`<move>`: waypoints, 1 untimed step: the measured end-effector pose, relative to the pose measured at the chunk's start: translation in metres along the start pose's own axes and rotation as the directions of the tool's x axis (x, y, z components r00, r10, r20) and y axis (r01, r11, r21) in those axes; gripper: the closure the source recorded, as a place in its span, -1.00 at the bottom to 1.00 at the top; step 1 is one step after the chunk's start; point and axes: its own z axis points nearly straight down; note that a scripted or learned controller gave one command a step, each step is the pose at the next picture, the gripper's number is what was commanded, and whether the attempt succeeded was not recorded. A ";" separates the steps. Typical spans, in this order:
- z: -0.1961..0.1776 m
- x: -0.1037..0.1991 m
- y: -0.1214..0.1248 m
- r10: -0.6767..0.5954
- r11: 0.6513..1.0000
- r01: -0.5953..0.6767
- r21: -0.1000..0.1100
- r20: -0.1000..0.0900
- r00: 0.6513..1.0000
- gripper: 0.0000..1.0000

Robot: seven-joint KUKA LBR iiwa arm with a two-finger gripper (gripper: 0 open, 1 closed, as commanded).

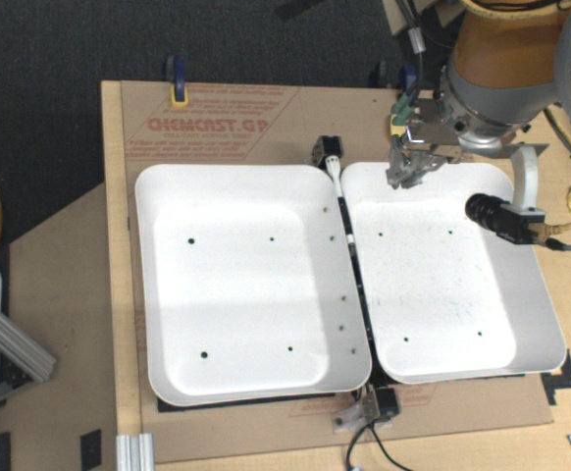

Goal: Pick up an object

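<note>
Scene: a fixed camera looked down at a slant on two shallow white bins set side by side on a brown board (217,121) printed with red lettering.
Arm: grey with an orange band (511,18), it reached in from the upper right of the view.
Gripper position: the gripper (403,173) hung over the far rim of the right bin (433,302), near that bin's far left corner.
Gripper state: whether it was open, closed, or gripping anything could not be told; it appeared small and cluttered with metal parts.
Object to pick up: the object's place could not be told. Both bin floors looked plain white, apart from the marks listed below.
Marks in bins: the left bin (236,292) bore four small dark dots (191,241). The right bin had similar dots and faint grey specks.
Key relation: with no target to be made out, neither a direction from the gripper nor a long axis could be given. Nearly all of the right bin's floor lay nearer the camera than the gripper. The left bin lay to the view's left of it.
In the way: a black strip (349,253) ran between the bins, ending in a black clamp (327,149) just beside the gripper on its left. By my judgement, any move toward the left bin would have had to pass over that strip.
Other things: a blue clamp (176,69) sat on the far edge of the board, well apart from the gripper. Dark carpet surrounded the bench.
</note>
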 end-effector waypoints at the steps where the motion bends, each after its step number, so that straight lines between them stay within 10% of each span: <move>1: 0.000 -0.006 -0.005 0.001 1.000 -0.001 0.002 0.000 1.000 1.00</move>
